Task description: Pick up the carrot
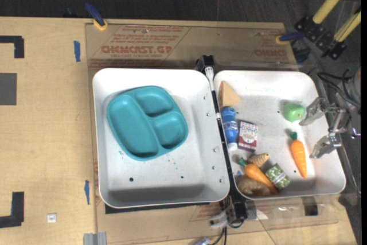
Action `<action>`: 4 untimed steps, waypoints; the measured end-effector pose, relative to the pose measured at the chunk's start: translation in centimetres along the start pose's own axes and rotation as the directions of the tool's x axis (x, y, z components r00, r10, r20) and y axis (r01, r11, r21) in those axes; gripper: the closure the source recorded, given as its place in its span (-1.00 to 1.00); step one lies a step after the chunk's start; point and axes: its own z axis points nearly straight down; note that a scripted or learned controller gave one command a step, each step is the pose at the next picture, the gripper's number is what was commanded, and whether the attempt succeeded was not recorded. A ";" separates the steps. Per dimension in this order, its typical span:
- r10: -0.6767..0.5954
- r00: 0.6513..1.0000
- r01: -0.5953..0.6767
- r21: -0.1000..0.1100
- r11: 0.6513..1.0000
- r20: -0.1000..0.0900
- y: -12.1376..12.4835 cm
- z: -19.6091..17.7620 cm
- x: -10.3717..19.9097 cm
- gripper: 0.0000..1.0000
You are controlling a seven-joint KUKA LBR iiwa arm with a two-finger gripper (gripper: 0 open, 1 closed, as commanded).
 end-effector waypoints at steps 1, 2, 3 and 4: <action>-0.043 0.999 0.043 0.003 0.999 0.007 -1.7 12.4 0.0 -1.00; -0.246 0.969 0.246 0.006 0.969 0.009 -0.4 13.2 1.4 -1.00; -0.249 0.968 0.249 0.010 0.969 0.021 -0.3 11.9 0.9 1.00; -0.288 0.958 0.288 -0.001 0.958 0.010 6.9 5.0 -3.4 1.00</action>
